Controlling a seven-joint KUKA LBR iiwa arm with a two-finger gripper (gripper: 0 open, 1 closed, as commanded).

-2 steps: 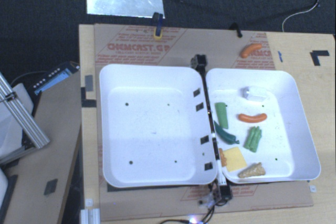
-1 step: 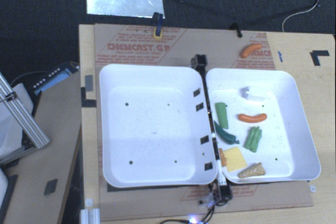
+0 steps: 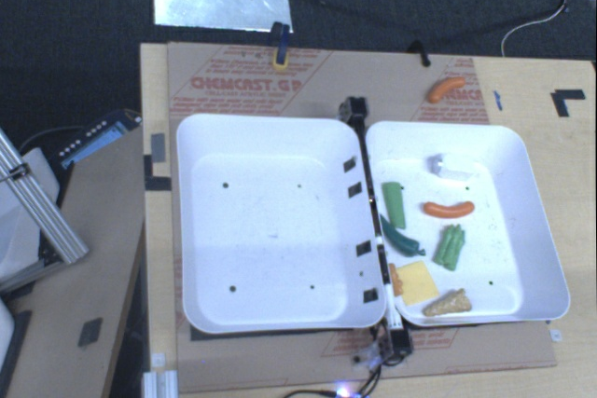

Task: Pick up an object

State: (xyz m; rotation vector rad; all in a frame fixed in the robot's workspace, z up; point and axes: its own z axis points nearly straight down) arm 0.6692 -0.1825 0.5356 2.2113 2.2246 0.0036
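The right bin [image 3: 536,228] holds several small toy foods. An orange sausage [image 3: 449,209] lies near its middle, with a pale grey-white piece [image 3: 449,168] beyond it. A green block [image 3: 394,204] and a dark teal curved piece [image 3: 402,240] lie along the bin's left side. A green ridged piece [image 3: 451,247] sits below the sausage. A yellow cheese slab [image 3: 416,281] and a tan bread-like piece [image 3: 447,303] rest at the front.
The left bin [image 3: 201,154] sits beside the right one. A second orange sausage [image 3: 447,89] lies on the cardboard behind the right bin. A yellow-and-blue clamp [image 3: 280,47] stands at the bench's back edge. A metal frame [image 3: 37,210] is at the left.
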